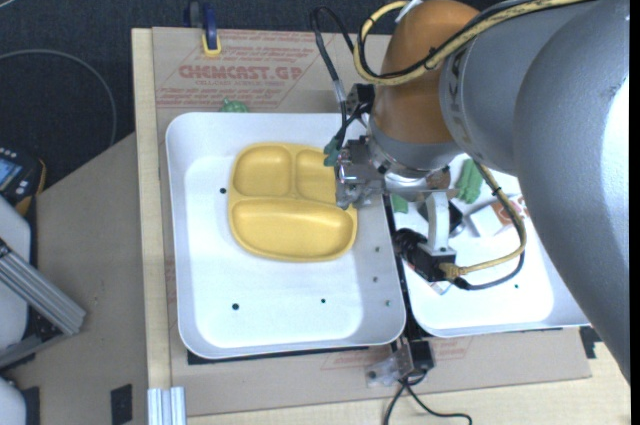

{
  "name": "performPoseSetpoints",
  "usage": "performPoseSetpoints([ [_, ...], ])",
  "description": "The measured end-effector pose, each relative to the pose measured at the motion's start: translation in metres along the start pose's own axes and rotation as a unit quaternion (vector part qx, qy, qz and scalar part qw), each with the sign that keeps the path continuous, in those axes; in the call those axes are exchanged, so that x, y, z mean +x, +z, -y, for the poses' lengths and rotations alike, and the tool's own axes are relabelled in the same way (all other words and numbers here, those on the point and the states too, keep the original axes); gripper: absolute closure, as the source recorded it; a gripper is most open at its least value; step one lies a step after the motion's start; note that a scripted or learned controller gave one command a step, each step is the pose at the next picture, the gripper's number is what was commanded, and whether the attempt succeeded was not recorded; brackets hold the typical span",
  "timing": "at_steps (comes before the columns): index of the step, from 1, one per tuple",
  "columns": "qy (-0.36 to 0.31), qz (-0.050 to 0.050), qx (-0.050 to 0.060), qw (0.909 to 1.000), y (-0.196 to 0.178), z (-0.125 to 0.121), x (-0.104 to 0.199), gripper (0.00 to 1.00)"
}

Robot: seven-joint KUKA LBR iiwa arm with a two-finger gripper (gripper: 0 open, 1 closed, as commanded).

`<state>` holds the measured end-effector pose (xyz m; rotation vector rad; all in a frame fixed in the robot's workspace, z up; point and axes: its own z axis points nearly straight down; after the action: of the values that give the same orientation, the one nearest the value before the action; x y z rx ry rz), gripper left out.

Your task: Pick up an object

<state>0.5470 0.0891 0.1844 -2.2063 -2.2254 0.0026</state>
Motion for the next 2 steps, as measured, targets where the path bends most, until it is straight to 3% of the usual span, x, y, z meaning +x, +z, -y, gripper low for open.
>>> performPoseSetpoints([
  [1,0.001,0.0,-0.007,1.0,-0.077,0.023,0.072,1.0],
  [2,0.005,0.002,-0.005,1.0,-0.12,0.063,0.047,1.0],
])
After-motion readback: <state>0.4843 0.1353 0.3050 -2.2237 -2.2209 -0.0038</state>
